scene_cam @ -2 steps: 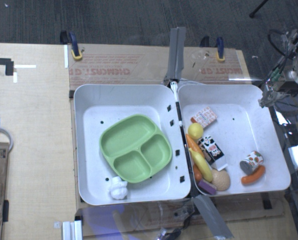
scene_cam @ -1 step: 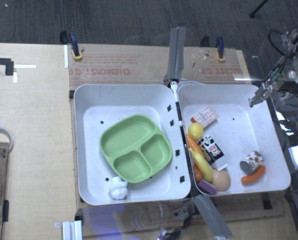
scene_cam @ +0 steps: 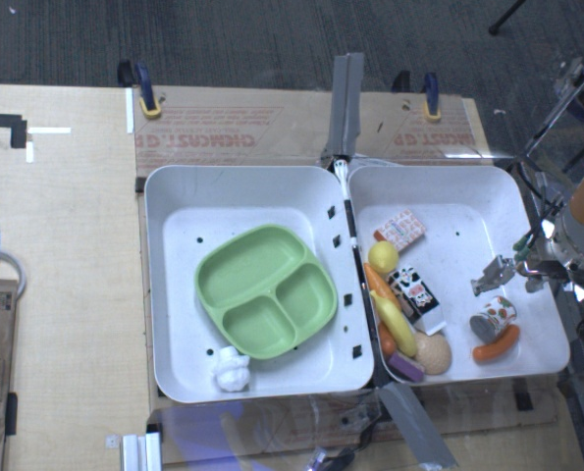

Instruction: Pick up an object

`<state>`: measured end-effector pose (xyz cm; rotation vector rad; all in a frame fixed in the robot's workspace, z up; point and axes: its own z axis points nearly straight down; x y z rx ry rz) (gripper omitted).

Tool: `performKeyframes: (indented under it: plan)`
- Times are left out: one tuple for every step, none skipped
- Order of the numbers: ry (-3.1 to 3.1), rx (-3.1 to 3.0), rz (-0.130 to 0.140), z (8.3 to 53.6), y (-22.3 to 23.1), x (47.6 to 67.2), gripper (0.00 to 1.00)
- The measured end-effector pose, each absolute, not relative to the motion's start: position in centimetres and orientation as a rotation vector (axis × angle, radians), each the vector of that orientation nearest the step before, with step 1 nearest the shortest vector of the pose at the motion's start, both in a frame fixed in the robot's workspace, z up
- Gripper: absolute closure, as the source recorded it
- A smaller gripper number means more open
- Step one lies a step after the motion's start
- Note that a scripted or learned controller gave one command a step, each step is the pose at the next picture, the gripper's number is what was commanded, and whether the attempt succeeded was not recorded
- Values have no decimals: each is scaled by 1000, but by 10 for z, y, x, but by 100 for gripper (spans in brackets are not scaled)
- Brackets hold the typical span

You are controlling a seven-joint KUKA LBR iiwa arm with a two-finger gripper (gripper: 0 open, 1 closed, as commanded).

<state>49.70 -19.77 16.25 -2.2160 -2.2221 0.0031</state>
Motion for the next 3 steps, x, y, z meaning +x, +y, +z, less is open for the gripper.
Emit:
performKeyframes:
  plan:
    - [-2278,-2148,-9,90,-215,479,0]
    - [-2276,-2160,-2,100,-220,479,100]
    - [-2247,-2195,2,228,-142,517,100]
